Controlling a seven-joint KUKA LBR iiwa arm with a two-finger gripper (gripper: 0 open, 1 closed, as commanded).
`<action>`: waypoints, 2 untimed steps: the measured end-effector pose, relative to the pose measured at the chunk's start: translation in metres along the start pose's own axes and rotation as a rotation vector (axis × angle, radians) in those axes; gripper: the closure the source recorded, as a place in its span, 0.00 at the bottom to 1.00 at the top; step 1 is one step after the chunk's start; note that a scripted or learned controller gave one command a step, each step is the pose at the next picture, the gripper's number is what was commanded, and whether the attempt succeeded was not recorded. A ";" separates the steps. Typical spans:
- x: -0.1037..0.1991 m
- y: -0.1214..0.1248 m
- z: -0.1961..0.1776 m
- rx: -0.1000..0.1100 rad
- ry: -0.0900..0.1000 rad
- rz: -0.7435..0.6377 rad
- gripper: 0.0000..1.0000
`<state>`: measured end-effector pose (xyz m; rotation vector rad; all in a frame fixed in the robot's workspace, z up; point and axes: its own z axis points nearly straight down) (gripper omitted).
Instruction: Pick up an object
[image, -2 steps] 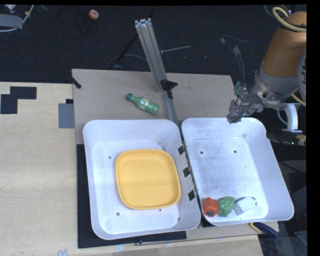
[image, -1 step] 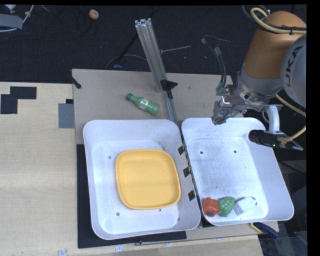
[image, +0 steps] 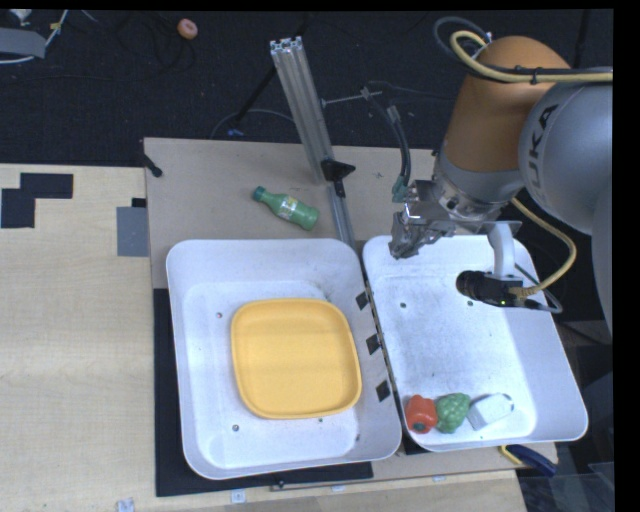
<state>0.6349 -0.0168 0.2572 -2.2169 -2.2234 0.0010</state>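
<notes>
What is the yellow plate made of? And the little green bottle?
The yellow plate looks like plastic: one even color, smooth matte surface, soft rounded rim. The green bottle also seems plastic, maybe a toy, with a slight shine; it is too small to be sure.

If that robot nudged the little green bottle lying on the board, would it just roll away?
Probably. The green bottle lies on its side on the bare board behind the bins, and its round body would likely roll. It looks like small, light plastic, so a light push may send it skidding, and two fingers might slip off it.

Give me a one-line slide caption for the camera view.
KUKA arm's gripper poised over the right bin's far corner; three small objects at its near edge, yellow plate in the left bin.
</notes>
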 end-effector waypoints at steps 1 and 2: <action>0.047 0.004 0.001 -0.001 0.000 0.000 1.00; 0.095 0.003 0.020 0.000 0.000 0.000 1.00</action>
